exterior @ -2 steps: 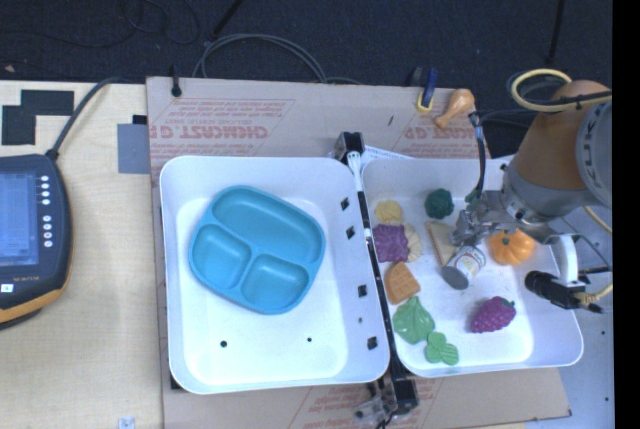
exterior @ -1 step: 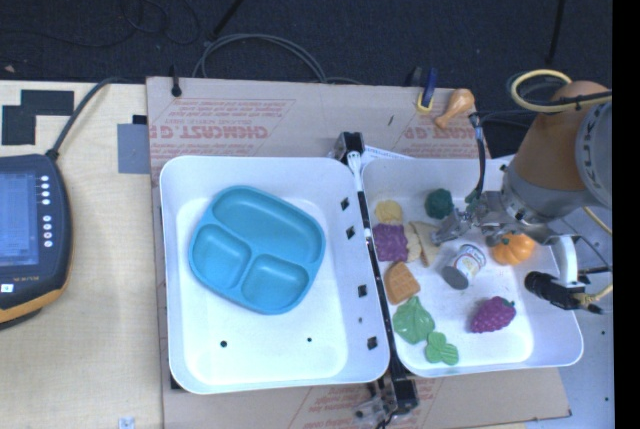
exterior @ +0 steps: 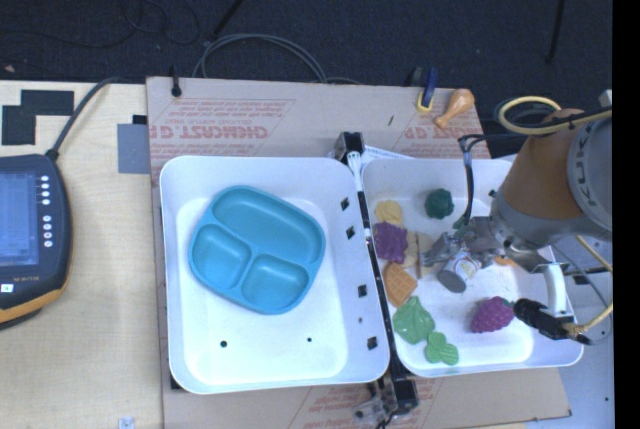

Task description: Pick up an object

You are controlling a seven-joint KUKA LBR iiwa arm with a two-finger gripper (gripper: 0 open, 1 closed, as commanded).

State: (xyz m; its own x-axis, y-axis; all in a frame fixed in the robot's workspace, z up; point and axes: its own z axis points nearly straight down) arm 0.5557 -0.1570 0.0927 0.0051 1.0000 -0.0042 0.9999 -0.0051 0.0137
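Arm reaching low into the right bin (exterior: 505,354) from the right.
The gripper (exterior: 452,262) sits among toy foods beside a purple grape bunch (exterior: 390,241); finger state unclear. Cardboard-covered tabletop (exterior: 250,122), dark floor behind.

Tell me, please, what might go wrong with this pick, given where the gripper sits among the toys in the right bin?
The gripper is low in the right bin, amid closely packed items. It could nudge the purple grapes or the orange piece beside it rather than grip one. The small pieces near the fingertips lie close together, so it may close on two at once or on none. The other purple grapes lie near the arm's cabling and could be swept aside.
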